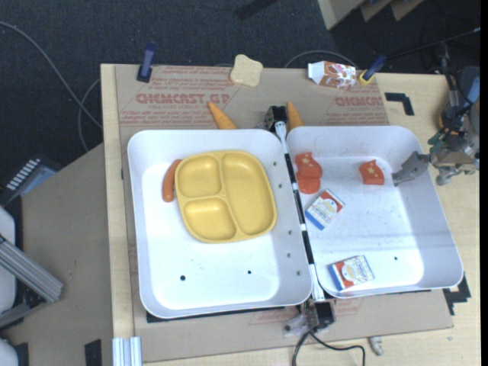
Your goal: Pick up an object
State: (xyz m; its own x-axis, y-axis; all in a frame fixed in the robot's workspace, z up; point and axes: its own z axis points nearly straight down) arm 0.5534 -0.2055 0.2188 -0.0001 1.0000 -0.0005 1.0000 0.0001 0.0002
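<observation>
While jaws [418, 166] hover, red block [371, 172] (left) lies apart.

Red "CHEMCAST GP" lettering, partly legible, on the brown board [183, 94] behind the bins.

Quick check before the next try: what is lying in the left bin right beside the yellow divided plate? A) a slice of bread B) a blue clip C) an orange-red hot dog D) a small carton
C: the orange-red hot dog lies in the left bin against the left edge of the yellow divided plate; the cartons are in the right bin, and the bread slice lies on the bench.
</observation>
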